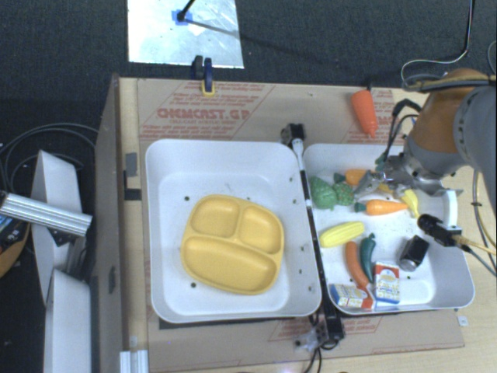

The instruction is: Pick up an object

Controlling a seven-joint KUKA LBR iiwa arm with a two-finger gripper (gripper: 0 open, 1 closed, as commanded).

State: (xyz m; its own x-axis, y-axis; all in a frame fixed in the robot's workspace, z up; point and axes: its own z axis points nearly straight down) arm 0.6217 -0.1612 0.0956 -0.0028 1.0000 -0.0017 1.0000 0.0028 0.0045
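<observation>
The right bin holds several toy foods. Among them are a green broccoli, an orange carrot, a yellow corn cob, a dark green pepper, an orange sausage-like piece and a yellow banana. Near the front lie a red and white box and a small flat carton. My gripper hangs low over the bin's far middle. It is just above the carrot and beside a small orange piece. Nothing is visibly held.
The left bin carries a yellow divided plate. Another orange carrot lies on the cardboard behind the right bin. A blue and yellow clamp sits at the bench's far edge. The arm's orange band hangs over the right bin's far right corner.
</observation>
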